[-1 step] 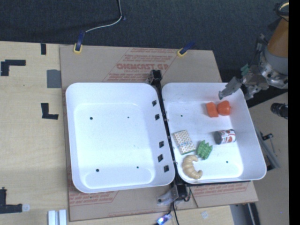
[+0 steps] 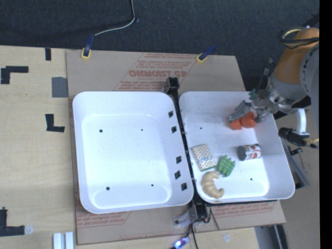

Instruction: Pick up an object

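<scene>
From the overhead camera I see the arm [image 2: 295, 71] entering at the right edge of the frame, orange band uppermost, wrist angled down into the right bin [image 2: 207, 108]. The gripper [image 2: 244, 113] sits low in the upper right part of that bin, directly at an orange-red object [image 2: 244, 122]. The object lies just under and against the fingers; I cannot tell whether they are apart or closed, nor whether the object is actually between them.

Other contents of the right bin: a small can [image 2: 249, 152] on its side, right of centre; a green leafy toy [image 2: 226, 166] just below and left of it; a patterned square packet [image 2: 203, 156] near the bin's left wall; a tan croissant [image 2: 212, 185] at the lower left, close below the packet and the green toy.

The left bin [image 2: 88, 154] sits beside it, walls touching along the centre clips. Both rest on a cardboard sheet [image 2: 150, 71] on the desk [image 2: 31, 139].
</scene>
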Available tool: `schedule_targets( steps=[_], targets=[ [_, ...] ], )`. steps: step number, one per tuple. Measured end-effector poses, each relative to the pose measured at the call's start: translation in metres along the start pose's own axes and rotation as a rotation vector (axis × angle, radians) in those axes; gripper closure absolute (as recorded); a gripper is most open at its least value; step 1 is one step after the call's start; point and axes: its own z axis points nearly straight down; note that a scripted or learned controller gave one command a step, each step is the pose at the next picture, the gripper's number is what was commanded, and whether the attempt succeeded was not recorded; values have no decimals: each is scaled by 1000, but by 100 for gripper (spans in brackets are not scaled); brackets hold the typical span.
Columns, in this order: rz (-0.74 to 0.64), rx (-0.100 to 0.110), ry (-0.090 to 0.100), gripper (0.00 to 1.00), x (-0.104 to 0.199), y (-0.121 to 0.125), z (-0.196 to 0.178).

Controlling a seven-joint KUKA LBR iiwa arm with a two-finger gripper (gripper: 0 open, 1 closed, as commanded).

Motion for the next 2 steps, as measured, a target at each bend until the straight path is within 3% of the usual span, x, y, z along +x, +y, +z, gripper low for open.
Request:
schedule_targets(
  steps=[1, 2],
  targets=[
    [-2, -11, -4, 100, 0, 3, -19],
    [3, -23, -7, 100, -3, -61, -149]
  ],
)
